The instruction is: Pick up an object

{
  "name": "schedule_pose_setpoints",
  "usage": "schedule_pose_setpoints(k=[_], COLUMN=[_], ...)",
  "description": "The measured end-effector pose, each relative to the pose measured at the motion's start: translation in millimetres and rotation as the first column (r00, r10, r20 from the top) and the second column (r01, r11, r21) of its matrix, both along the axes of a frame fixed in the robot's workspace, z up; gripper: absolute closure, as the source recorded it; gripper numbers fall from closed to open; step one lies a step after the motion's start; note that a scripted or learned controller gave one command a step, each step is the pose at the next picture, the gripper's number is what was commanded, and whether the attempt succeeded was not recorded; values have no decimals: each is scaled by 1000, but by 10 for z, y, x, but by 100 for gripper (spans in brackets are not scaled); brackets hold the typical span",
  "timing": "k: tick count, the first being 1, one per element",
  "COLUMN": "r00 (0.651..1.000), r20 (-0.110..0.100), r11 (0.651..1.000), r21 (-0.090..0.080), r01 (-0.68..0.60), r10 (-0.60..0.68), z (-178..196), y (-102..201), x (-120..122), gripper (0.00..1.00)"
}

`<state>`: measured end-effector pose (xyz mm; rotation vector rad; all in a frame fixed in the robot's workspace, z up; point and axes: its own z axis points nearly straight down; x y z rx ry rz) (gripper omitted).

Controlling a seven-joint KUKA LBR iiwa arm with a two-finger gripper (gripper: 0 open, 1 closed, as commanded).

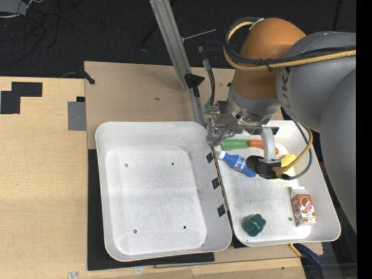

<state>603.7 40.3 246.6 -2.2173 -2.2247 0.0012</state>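
Grey and orange, the arm [279, 57] reaches over the right bin [325, 228]; its gripper [216, 133] sits at the bin's far-left corner. Near it lie a green marker [234, 143] and blue tube [237, 163]. A small carton [303, 208] and green lump [254, 224] lie well apart, nearer the front.

1. We see two white bins, the left bin [116, 150] speckled grey.
2. In the right bin [325, 228] lie a dark green lump [254, 224], a blue tube [236, 163] and a red-brown carton [303, 208].
3. The arm [325, 86] is grey, its band [270, 36] orange.
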Motion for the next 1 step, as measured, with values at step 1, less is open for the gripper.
schedule_pose_setpoints(k=[1], r00=[1000], r20=[-1], r11=[1000], r21=[1], r01=[0], r10=[0], z=[-97], y=[391], x=[155], gripper=[100])
